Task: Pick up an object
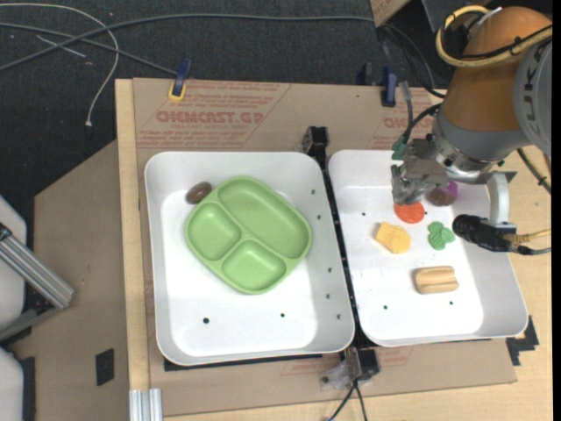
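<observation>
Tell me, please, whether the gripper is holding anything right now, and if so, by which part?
It cannot be told. The gripper sits low over the red piece in the right bin, hiding any contact.

Two white bins [166, 261] side by side on a cardboard sheet [131, 147], two blue clamps [181, 75] at its far edge, loose cables [70, 42] on dark floor

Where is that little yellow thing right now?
The yellow piece lies in the right bin, below the red piece and left of the green piece.
</observation>
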{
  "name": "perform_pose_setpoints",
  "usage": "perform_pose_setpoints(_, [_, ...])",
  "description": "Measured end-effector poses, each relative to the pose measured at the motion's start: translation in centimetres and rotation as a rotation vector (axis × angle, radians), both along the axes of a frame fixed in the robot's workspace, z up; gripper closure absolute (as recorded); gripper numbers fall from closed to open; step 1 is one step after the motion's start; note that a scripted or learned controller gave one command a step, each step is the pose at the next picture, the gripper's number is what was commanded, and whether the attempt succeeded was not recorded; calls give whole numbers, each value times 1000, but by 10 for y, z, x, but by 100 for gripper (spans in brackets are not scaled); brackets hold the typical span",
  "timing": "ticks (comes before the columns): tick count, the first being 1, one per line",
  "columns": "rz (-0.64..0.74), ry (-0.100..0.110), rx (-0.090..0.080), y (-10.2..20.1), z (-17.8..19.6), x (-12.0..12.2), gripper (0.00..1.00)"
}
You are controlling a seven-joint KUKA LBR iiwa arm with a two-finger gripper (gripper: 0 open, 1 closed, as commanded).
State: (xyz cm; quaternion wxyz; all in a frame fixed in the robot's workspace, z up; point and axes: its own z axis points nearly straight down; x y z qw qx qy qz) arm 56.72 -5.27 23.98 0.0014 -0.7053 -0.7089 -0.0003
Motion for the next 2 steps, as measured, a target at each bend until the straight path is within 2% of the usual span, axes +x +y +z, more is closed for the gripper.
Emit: perform_pose_setpoints(2, [1,-3,0,104,-16,18,100])
